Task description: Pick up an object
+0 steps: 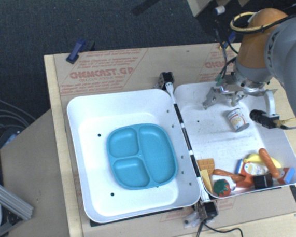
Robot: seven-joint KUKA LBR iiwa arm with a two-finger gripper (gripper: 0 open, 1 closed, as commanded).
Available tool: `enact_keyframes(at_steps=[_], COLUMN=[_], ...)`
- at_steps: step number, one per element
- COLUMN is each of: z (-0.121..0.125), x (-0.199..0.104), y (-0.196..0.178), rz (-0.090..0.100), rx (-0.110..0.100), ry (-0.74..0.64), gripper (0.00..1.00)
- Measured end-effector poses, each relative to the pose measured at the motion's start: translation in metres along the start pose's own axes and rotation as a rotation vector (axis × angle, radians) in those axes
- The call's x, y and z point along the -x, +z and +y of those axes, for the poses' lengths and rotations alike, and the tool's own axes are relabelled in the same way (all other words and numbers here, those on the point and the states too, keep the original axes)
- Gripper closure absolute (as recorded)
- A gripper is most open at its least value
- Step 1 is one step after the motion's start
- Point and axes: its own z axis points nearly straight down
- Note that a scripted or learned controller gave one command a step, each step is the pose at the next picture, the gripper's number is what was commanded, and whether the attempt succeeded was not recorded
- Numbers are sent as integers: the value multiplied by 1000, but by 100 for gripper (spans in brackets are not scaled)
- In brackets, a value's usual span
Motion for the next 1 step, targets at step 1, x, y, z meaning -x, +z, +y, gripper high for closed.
enact_keyframes(at_steps=[1], z=[0], x=[20], y=[0], rz=[-3], rx=[4], ry=[2], gripper=[0])
